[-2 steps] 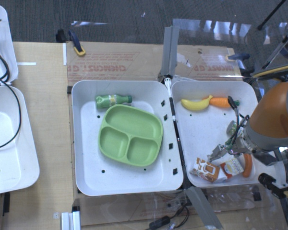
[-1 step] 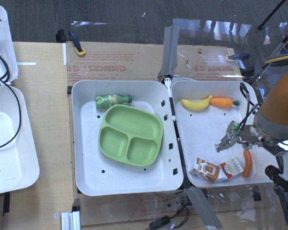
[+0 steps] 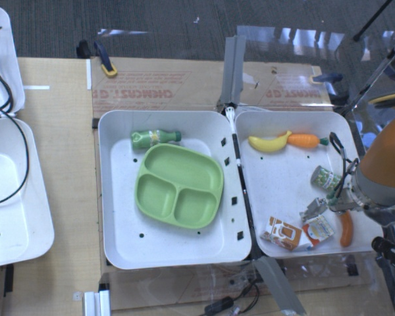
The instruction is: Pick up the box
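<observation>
1. The left bin carries a green divided plate near its middle, with a green bottle lying on its side just beyond the plate's far rim, toward the bin's far-left corner. Neither belongs to the task; they look parked out of the way.

2. In the right bin, a banana and a carrot lie end to end along the far edge, well apart from the working area.

3. The box, orange and white, lies flat near the bin's near edge, toward its near-left corner. A second small white-and-orange packet sits just beside it on the right; whether they touch is hard to tell.

4. The gripper hangs over the bin's right part, beyond and right of the box, near a small green can. Nothing is visibly held; how wide its pincer stands I cannot tell, since the metal blurs into wires and clutter.

5. A sausage lies by the right edge, partly under the arm. The arm is cut off at the right.
</observation>
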`<state>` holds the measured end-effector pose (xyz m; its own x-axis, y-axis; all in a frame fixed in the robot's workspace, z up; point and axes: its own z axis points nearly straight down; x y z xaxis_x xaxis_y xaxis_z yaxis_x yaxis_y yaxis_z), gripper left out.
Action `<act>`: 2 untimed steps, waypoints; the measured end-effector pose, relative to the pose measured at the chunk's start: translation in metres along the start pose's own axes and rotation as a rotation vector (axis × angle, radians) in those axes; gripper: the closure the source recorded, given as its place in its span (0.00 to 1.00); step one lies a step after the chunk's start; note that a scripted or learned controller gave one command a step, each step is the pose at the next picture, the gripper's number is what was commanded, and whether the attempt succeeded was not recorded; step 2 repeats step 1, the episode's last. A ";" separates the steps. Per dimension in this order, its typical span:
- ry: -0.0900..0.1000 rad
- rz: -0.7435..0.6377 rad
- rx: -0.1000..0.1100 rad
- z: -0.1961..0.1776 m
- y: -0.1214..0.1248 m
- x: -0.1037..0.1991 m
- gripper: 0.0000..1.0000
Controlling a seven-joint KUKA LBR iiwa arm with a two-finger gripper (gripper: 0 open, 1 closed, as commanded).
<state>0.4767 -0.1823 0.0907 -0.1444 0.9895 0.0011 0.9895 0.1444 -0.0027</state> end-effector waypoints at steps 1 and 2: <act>0.000 -0.125 0.000 0.000 0.002 0.012 0.00; 0.000 -0.125 0.000 0.000 0.002 0.012 0.00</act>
